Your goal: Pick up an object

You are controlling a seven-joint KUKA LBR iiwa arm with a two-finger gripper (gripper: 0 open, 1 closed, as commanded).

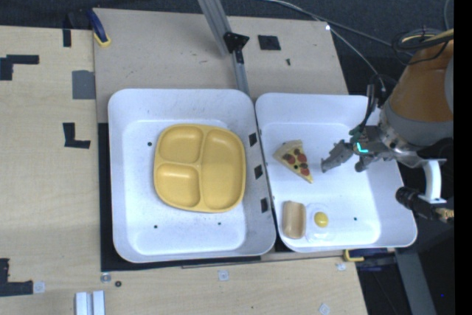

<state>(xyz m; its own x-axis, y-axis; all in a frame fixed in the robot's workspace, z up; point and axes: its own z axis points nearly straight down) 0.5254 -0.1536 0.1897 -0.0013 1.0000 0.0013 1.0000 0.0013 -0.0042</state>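
Note:
The right bin [324,108] holds a pizza slice [294,159] near its middle left. A tan bread-like piece [293,219] and a fried egg [320,220] lie near its front wall. My gripper [337,158] hangs over the right bin, just right of the pizza slice, with its fingers pointing left and spread open. Nothing sits between them. The arm's orange band [424,88] is at the far right.
The left bin [125,181] holds a yellow divided plate [200,167]. A slanted metal pole [214,4] runs from the top down to the gap between the bins. Cables trail across the dark floor at the back.

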